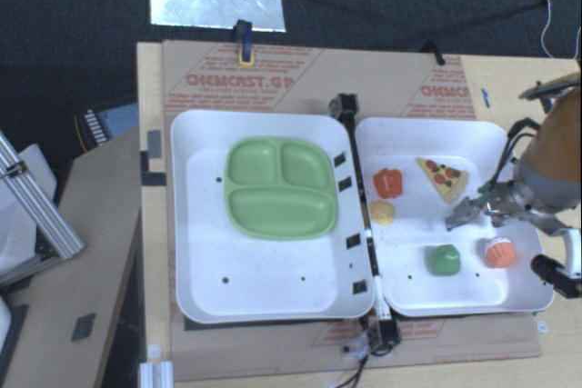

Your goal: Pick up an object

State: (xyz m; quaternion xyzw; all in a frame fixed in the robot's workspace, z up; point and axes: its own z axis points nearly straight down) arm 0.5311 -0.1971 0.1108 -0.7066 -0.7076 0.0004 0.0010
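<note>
The bench (300,73) wore lettered cardboard over dark carpet (64,23). A green plate (280,188) sat in the left bin (195,286). The hand (464,213), grip unclear, hung in the right bin (473,291) between pizza (443,177) and cupcake (499,253).

Smooth matt green plastic tray (279,189)

The green plate (278,187) is sitting in the middle of the left bin (195,286), leaving bare white floor all around it for reaching in. In the right bin (409,297), the red pepper (387,183), yellow ball (383,213), pizza slice (444,177), green ball (444,260) and pink cupcake (498,253) are lying apart with gaps between. The gripper (460,214) is hanging over the middle gap.
</note>
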